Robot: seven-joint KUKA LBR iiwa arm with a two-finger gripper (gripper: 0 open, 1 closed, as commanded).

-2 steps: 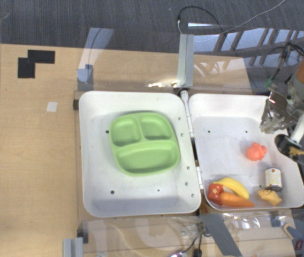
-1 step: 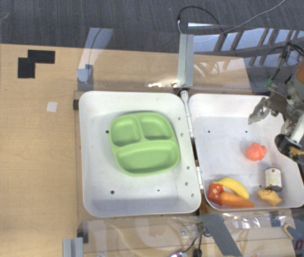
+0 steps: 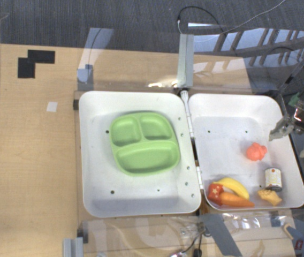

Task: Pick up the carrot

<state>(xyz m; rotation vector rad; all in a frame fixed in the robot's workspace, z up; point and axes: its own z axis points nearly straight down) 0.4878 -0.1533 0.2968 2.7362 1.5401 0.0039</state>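
Note:
The carrot (image 3: pixel 236 199) is orange and lies flat along the front wall of the right bin (image 3: pixel 232 116), towards its front left corner. A yellow banana (image 3: pixel 234 187) lies just behind it, touching it, and a red pepper (image 3: pixel 215 190) sits at its left end. My gripper (image 3: pixel 280 129) hangs over the right rim of the same bin, far from the carrot, to its back right. Nothing shows in the gripper.
A salmon-pink fruit (image 3: pixel 256 151) sits in the right half of the right bin. A small can (image 3: pixel 272 178) and a yellow-brown piece (image 3: pixel 270 197) lie near its front right corner. The left bin (image 3: pixel 96 143) holds a green divided plate (image 3: pixel 143 142).

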